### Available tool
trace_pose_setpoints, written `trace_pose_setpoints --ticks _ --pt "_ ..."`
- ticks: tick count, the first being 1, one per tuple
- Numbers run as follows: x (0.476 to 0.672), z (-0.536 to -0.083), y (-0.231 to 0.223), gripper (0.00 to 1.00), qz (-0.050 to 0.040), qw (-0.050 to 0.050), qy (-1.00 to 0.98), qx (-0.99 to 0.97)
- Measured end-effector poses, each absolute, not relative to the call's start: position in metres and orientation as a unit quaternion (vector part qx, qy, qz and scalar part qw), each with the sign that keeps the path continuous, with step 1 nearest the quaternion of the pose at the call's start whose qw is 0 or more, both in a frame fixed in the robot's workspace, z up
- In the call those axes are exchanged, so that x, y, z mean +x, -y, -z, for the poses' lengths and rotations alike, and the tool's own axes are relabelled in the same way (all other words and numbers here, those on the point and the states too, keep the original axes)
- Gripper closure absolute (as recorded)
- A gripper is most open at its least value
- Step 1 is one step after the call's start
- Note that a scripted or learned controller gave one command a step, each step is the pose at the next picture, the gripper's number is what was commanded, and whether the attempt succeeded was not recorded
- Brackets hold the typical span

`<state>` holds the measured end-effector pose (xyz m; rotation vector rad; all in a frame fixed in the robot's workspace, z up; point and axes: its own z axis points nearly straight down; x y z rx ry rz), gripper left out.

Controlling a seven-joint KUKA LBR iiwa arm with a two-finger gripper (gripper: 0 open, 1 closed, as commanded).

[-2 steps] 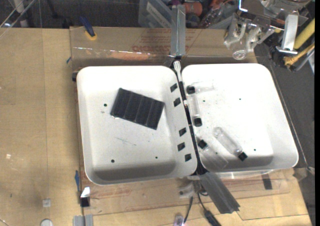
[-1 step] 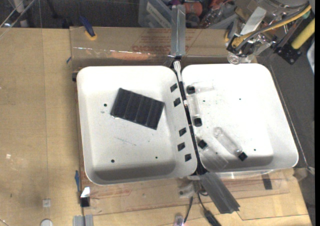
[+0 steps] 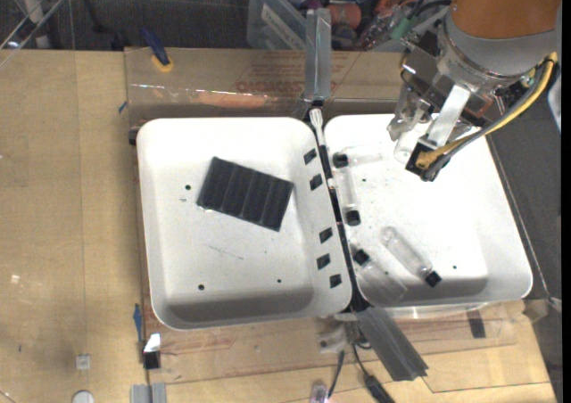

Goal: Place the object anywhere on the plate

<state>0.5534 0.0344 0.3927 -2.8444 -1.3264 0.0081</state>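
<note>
A clear tube [image 3: 403,252] with a black cap at its near end lies slantwise on the floor of the right bin [image 3: 486,214], towards its front and not far from the divider between the two bins. The dark ribbed plate [image 3: 245,193] lies flat and a little askew in the middle of the left bin [image 3: 223,272], well apart from the tube. The tool [image 3: 406,129] hangs over the back of the right bin, apart from the tube, and I cannot tell whether it is open or closed.
</note>
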Motion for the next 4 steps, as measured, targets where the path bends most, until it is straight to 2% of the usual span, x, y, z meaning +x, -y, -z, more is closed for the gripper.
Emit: trace_pose_setpoints --ticks 1,2,3,4 --pt "0.595 -0.391 -0.051 1.0 0.0003 0.0 0.628 -0.778" --pt "0.638 -0.362 -0.047 1.0 0.0006 -0.001 0.701 -0.713" --pt "0.666 -0.323 -0.039 1.0 -0.0009 0.001 0.702 -0.712" --pt "0.663 -0.39 -0.084 1.0 0.0005 0.0 0.765 -0.644"
